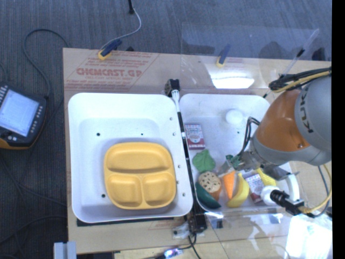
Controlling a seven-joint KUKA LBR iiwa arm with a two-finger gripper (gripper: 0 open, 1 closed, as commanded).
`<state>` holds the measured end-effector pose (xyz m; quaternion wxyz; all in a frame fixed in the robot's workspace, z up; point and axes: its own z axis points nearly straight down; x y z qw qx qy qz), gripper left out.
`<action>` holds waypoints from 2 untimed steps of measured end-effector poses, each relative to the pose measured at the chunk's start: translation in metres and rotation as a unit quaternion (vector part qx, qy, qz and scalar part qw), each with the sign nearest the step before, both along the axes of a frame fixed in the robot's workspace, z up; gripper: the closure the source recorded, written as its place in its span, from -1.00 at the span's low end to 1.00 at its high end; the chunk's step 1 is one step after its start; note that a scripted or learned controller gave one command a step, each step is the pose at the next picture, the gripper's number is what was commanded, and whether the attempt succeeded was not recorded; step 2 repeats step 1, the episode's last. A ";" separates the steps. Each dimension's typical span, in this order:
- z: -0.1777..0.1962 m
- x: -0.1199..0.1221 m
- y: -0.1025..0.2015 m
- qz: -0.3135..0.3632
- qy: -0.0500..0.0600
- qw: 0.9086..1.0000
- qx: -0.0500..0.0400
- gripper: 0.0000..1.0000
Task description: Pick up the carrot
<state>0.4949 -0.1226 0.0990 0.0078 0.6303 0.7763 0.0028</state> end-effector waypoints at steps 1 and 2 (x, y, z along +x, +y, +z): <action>0.118 -0.010 0.059 -0.157 0.009 0.988 0.003 1.00; 0.118 -0.010 0.059 -0.157 0.009 0.988 0.003 1.00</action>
